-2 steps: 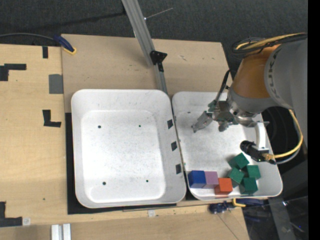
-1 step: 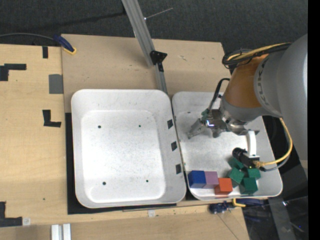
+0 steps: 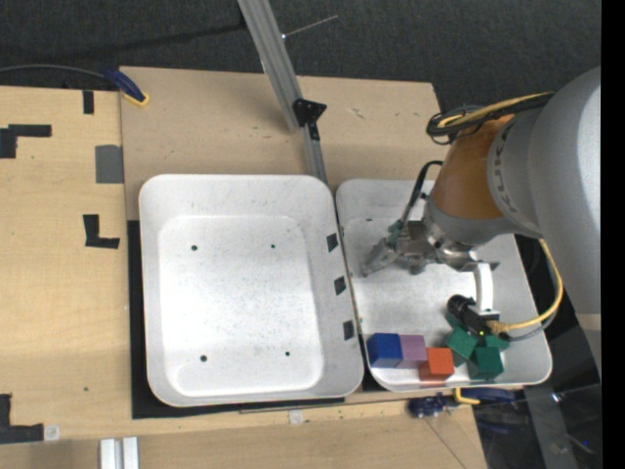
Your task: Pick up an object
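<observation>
Your left bin (image 3: 171,213) offers nothing to aim at. In the right bin (image 3: 363,203), the gripper (image 3: 379,258) hangs mid-frame, fingers spread and holding nothing. The blocks sit low right: blue (image 3: 385,348), purple (image 3: 414,348), orange (image 3: 438,362), green (image 3: 477,352). They're packed touching, so a descent there risks fingers landing on neighbours and closing on nothing.

Bench (image 3: 244,115): pale wood top, the landmark for the rest.
Floor (image 3: 117,13): dark grey, beyond the bench's far edge.
Metal pole (image 3: 269,42): slants over the bench's far edge, ending at a black clamp (image 3: 309,112).
Tape marks (image 3: 95,230): black pieces on the bench's left part.
Cable (image 3: 59,69): dark, along the bench's far-left edge.
</observation>
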`<state>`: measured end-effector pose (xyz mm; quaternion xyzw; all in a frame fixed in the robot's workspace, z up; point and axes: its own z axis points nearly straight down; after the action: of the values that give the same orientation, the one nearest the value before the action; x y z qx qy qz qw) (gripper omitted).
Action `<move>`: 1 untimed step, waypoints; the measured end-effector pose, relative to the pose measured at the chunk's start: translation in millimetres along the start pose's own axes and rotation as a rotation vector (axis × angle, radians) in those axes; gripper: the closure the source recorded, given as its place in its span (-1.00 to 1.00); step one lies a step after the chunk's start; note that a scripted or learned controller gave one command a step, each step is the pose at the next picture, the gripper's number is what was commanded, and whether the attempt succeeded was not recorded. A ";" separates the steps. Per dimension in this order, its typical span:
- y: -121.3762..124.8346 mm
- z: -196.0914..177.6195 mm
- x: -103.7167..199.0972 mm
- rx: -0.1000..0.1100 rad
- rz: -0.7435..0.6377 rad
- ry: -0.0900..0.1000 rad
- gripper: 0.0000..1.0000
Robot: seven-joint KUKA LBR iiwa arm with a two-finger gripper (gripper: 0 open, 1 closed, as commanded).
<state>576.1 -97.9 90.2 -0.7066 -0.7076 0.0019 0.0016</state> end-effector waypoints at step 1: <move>0.4 -10.9 1.1 -0.001 -0.002 0.001 1.00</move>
<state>576.5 -96.7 101.1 -0.7060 -0.7082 0.0009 0.0017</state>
